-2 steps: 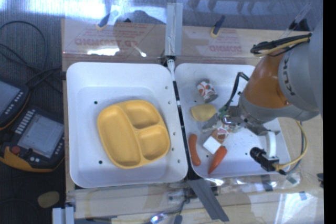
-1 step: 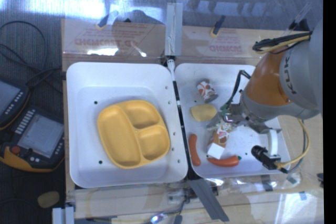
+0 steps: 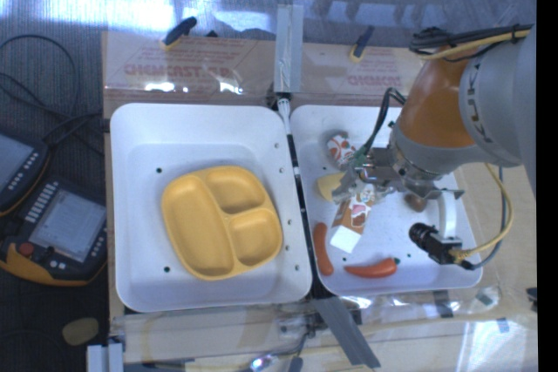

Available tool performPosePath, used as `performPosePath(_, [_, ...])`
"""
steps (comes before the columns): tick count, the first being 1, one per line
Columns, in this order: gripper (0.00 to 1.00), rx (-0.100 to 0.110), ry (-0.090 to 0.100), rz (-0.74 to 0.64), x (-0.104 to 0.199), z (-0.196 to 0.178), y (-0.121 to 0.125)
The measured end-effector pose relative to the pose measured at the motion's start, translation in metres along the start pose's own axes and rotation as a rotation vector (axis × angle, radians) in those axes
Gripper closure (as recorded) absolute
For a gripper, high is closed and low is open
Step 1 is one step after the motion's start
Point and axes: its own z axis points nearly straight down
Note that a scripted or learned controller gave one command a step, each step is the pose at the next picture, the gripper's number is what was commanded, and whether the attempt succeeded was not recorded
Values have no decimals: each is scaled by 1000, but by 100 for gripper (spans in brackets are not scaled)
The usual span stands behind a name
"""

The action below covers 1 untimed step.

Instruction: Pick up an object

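Note:
My gripper (image 3: 360,176) hangs low over the middle of the right bin (image 3: 453,279), under the grey arm with its orange band. Just below it lies a brown-and-white patterned packet (image 3: 353,213) with a white block (image 3: 346,240) at its lower end. A pale yellow piece (image 3: 328,186) sits at the gripper's left. A brown-and-white spotted item (image 3: 338,145) lies further back. A red sausage (image 3: 323,247) and a red chili pepper (image 3: 371,267) rest near the bin's front. A small brown thing (image 3: 416,202) shows to the right of the gripper.
The left bin (image 3: 139,144) holds a yellow divided tray (image 3: 221,220). A metal divider (image 3: 286,57) runs between the bins at the back. A teach pendant (image 3: 48,222) lies on the floor to the left.

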Motion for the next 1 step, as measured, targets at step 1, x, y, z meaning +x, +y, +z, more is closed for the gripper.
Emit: performPosePath(1, [100,0,0,-68,19,-17,-7])
